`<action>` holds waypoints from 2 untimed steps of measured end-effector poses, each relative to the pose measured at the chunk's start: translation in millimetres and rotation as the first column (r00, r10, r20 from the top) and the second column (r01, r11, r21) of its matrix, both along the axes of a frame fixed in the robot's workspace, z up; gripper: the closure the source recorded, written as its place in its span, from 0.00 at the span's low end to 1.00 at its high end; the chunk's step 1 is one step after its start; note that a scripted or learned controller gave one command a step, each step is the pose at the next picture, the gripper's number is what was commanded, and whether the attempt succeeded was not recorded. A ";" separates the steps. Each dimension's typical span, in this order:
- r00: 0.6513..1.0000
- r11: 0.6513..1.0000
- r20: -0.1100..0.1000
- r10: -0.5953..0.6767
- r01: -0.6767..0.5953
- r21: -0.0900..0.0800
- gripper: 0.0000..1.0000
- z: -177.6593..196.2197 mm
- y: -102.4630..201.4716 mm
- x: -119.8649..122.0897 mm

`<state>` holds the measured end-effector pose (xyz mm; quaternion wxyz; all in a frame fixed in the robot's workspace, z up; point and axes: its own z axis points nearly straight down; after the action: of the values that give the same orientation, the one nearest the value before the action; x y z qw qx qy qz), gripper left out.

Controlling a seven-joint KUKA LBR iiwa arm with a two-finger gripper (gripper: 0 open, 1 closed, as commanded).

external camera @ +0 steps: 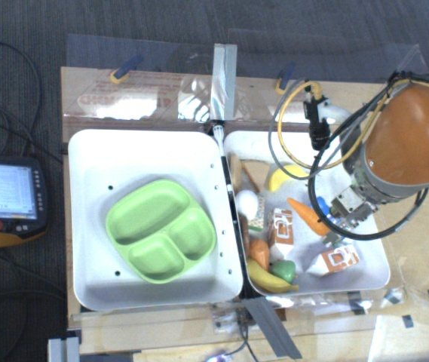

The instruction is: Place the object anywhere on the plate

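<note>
Gripper (333,228) low in right bin (376,274), at 3 o'clock of clutter; fingers hidden under wrist, cannot tell state or hold. Carrot (307,215) touching it, carton (338,259) just beside at 6. Plate (161,230) bare, left bin. Risk: crowded pile, grazes neighbour, lifts nothing.

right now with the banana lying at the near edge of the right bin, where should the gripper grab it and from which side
Grip the banana across its middle, coming straight down from above. It lies flat and curved along the right bin near wall, with a green item touching its far side, so fingers probably fit best across the narrow width.
</note>
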<state>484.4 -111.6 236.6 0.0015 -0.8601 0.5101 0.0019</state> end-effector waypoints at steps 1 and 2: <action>0.900 0.900 -0.005 0.437 -0.437 0.004 1.00 -65.9 -2.0 -2.1; 0.881 0.881 0.004 0.473 -0.473 0.004 1.00 -46.1 78.7 98.4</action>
<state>582.8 -32.9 190.5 0.0040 -0.9585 0.2850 0.0021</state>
